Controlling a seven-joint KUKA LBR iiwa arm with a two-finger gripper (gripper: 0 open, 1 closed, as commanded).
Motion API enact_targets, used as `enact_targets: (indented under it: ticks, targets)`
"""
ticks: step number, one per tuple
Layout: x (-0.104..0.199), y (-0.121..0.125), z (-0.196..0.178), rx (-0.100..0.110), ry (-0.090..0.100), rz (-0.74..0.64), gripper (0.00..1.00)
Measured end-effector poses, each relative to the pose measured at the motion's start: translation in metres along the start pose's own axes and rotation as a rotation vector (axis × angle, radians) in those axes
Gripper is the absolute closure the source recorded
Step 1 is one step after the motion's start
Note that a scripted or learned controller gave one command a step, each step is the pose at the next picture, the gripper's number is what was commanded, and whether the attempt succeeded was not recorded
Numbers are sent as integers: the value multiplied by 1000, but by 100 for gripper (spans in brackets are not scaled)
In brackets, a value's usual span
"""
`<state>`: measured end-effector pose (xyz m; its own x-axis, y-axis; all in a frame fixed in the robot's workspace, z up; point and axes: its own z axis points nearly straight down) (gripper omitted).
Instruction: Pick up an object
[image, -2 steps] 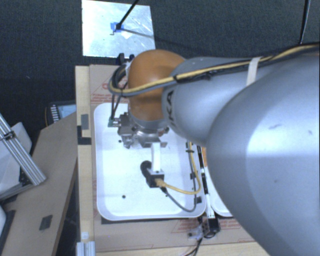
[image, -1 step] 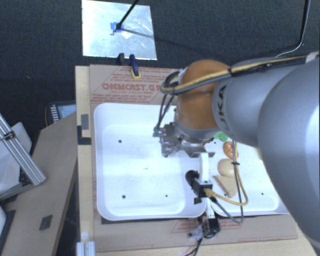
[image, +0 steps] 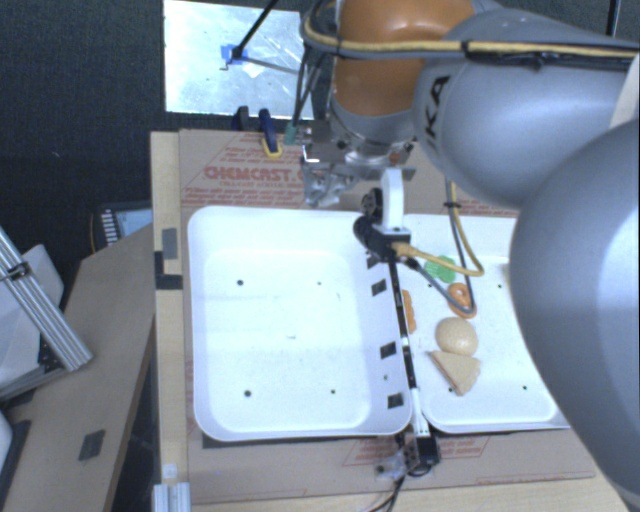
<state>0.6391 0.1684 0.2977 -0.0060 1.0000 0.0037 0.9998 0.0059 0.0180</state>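
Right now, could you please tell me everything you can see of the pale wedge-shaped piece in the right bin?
The wedge is a pale tan, matte, roughly triangular piece, possibly foam or plastic. It lies flat on the floor of the right bin, towards the near end and close to the inner wall. A rounded beige object sits just beyond it, close enough that they may touch.

The grey arm (image: 560, 250) fills the 3 o'clock side as one broad link, bends at a rounded joint near 1 o'clock, and meets the orange band (image: 400, 40) at 12 o'clock. Below the band the wrist (image: 365, 135) points down, leaning slightly toward 7 o'clock. The end effector (image: 322, 188) hangs at its tip, just above centre, too blurred to read closely.
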Motion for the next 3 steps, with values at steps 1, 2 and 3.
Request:
enact_targets:
  ticks: [1, 2, 3]
  targets:
    - [7, 3, -121, 3, 1, 1, 100]
    - [-2, -78, -146, 20, -3, 1, 100]
    - [52, -97, -245, 7, 3, -4, 100]
